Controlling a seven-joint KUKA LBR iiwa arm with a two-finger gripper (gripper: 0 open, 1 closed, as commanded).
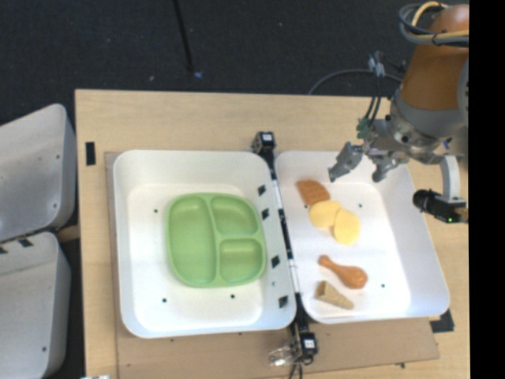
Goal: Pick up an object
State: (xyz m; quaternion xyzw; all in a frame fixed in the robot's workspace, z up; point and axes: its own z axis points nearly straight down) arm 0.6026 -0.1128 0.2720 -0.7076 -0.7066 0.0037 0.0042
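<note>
You are seeing the grey two-finger gripper [363, 164] hanging over the far edge of the right shallow white bin [410, 290]. Its two fingers [341, 169] are spreading apart and pinching nothing. The grey arm with the orange band [430, 69] is running off the top right corner. It is also covering the bin's far right corner.

Just below and left of the gripper, a flat orange-brown food-shaped piece [313, 191] is lying on the bin floor. It is sitting close to the left fingertip but apart from it, and its outline is hard to make out. Directly below the gripper, two pale yellow round slices [323, 214] are lying side by side and seeming to touch. The upper one is meeting the orange-brown piece.

Further below the gripper, an orange-brown drumstick-shaped piece [345, 272] is lying flat. A tan wedge-shaped piece [334, 294] is sitting just beside it, nearest the camera.

Well to the left of the gripper, the left shallow white bin [126, 212] is holding a light green plastic plate with three compartments [189, 235]. Small black fittings [267, 141] along the seam between the bins are too small to identify.

Both bins are resting on a pale wooden bench [181, 121]. Far left of the gripper, pale grey rounded panels [31, 172] are being cut off by the picture's edge.
</note>
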